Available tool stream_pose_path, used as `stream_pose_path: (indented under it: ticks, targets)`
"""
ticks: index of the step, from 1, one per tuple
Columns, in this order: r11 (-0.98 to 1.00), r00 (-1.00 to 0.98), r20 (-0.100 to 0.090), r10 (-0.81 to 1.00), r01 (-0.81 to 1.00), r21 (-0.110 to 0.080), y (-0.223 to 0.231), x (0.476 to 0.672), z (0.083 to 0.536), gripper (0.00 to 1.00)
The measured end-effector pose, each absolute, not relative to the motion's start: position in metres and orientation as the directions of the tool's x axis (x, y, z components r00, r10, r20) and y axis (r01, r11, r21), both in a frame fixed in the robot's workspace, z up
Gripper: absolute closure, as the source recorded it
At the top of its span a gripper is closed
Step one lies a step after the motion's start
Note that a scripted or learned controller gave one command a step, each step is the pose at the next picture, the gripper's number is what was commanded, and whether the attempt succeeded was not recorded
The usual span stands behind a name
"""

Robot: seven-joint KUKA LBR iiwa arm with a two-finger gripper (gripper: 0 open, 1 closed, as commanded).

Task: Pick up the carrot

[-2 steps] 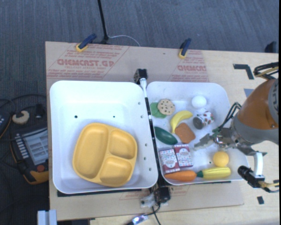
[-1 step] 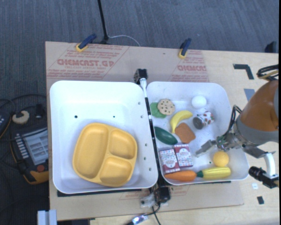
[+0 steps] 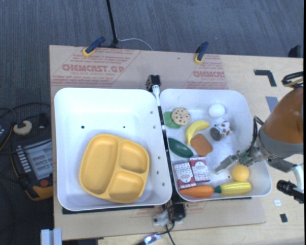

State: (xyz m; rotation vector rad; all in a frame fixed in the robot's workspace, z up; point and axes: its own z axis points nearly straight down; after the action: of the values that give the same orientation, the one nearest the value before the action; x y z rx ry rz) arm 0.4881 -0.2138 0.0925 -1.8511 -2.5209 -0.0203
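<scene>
We're looking down at the gripper (image 3: 233, 160) hanging low over the right bin (image 3: 245, 103), near its front right part, and we cannot tell from here how it is set. It is sitting just above and left of a yellow-orange round fruit (image 3: 240, 173), with nothing visibly caught in it. The grey arm (image 3: 280, 144) with its orange band is reaching in from the right over the bin's edge.

The carrot (image 3: 196, 191) is lying flat along the front wall of the right bin, well to the left of the gripper, orange and pointing sideways. Just beside its right end we're seeing a yellow corn cob (image 3: 235, 188) with a green tip. Right behind the carrot, two small red cartons (image 3: 190, 172) are standing side by side.

Farther back, a brown bread slice (image 3: 201, 144), a banana (image 3: 195, 129), a dark green vegetable (image 3: 180, 147), a cookie (image 3: 181, 116), a white egg (image 3: 217, 110) and a small spotted figure (image 3: 220, 130) are scattered across the bin.

In the left bin (image 3: 71, 106), a yellow divided plate (image 3: 114, 167) is resting toward the front.
</scene>
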Motion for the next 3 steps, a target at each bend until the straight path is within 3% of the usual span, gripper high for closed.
stream_pose_path:
  ticks: [1, 3]
  targets:
    - [0.298, -0.298, -0.006, 0.955, 0.955, 0.015, -0.2178, 0.4917, 0.1021, 1.00]
    - [0.425, -0.425, -0.014, 0.905, 0.905, 0.010, -0.2181, 0.4898, 0.0932, 1.00]
